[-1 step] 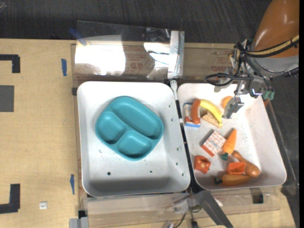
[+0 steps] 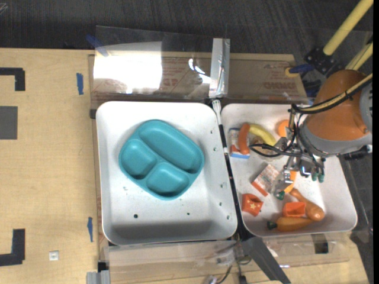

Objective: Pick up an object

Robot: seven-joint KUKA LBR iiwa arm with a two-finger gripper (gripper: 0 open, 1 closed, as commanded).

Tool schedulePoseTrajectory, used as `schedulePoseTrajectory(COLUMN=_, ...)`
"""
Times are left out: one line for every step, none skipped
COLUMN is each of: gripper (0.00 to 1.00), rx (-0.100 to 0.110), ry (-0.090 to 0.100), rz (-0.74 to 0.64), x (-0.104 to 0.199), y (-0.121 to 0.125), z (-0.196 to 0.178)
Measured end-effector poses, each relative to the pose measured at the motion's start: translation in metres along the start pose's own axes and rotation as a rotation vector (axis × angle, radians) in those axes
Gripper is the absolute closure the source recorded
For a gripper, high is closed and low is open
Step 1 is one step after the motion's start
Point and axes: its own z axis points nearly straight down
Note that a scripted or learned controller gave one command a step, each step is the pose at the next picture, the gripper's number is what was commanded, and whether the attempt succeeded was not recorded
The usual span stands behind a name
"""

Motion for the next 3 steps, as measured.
schedulePoseTrajectory(gripper=0.00, rx=0.007, ry=-0.021, rz=0.011, x=0.039, y=-0.068, z=0.013)
schedulePoseTrajectory(gripper=0.00, rx=0.000, ry=0.003, rz=0.113, x=-0.070, y=-0.046, z=0.012)
schedulePoseTrajectory(gripper=0.00, rx=0.001, ry=0.001, rz=0.051, x=-0.018, y=-0.051, z=0.016)
